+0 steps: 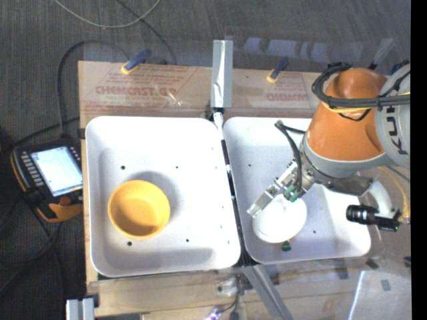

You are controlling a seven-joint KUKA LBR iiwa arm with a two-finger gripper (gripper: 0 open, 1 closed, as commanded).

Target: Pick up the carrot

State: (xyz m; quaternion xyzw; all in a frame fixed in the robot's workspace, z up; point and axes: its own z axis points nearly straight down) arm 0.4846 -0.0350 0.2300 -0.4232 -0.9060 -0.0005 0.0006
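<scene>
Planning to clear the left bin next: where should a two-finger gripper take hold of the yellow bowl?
Take the yellow bowl by its rim, coming straight down, one finger inside the wall and one outside. It stands upright, mouth up, and looks too wide to span. The rim on the view's right seems best: bare floor of the left bin lies beside it.

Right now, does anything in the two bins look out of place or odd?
Nothing looks spilled or damaged. The yellow bowl sits upright in the left bin, and the gripper hangs over a white bowl in the right bin.
</scene>
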